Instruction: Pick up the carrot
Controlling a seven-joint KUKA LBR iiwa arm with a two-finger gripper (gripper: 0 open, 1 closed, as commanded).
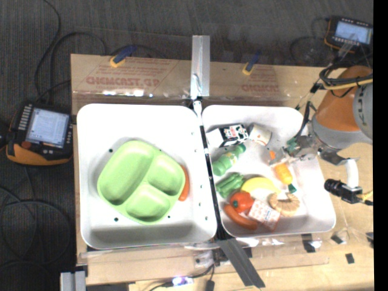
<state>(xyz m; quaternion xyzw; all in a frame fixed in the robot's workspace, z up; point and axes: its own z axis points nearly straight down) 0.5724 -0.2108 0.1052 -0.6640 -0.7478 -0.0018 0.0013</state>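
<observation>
A narrow orange thing [183,185], which may be the carrot, lies in the left bin [91,223], tucked against the right edge of a green divided plate [142,179]. A second, short orange piece [284,173] lies in the right bin [324,214]; I cannot tell which of the two is the carrot. My gripper [295,148] hangs low over the right bin's upper right part, just above and to the right of the short orange piece. Nothing shows held in it.
The right bin is crowded: a black-and-white carton [232,133], a white cup [259,134], green vegetables [229,183], a banana [260,185], a tomato [241,202], a bagel [286,204] and a red sausage [239,218]. A metal divider [203,156] separates the bins.
</observation>
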